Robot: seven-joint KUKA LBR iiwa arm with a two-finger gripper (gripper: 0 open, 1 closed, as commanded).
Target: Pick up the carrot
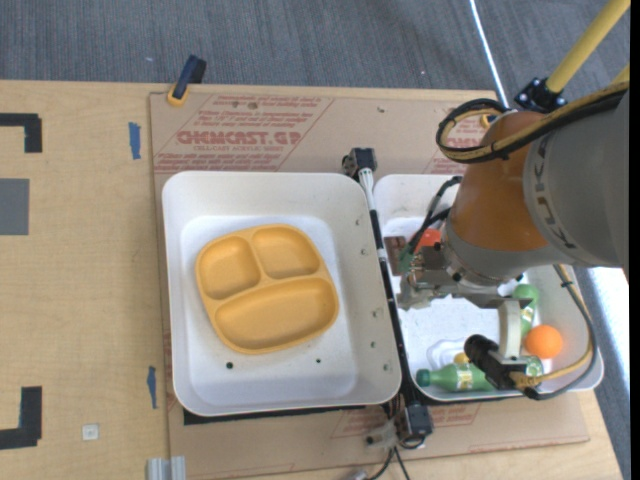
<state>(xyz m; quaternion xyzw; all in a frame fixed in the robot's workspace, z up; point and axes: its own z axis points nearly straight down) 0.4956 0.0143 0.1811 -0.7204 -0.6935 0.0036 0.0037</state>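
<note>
Grey arm (560,198) overhangs the right bin (450,320), carrot (430,236) peeking just beside its pincer (413,286), whose state I cannot tell.

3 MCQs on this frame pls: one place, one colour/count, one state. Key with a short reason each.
1. Where is the divided plate?
A. In the left bin
B. In the right bin
C. On the cardboard outside the bins

2. How many compartments does the plate have?
A. Two
B. Three
C. Five

3. How does the green bottle sit?
A. Upright
B. Lying on its side
C. Standing on the plate

Key:
1 A, it sits inside the left bin.
2 B, two small compartments above one large one.
3 B, it lies along the near wall of the right bin, beside the orange ball.
</note>
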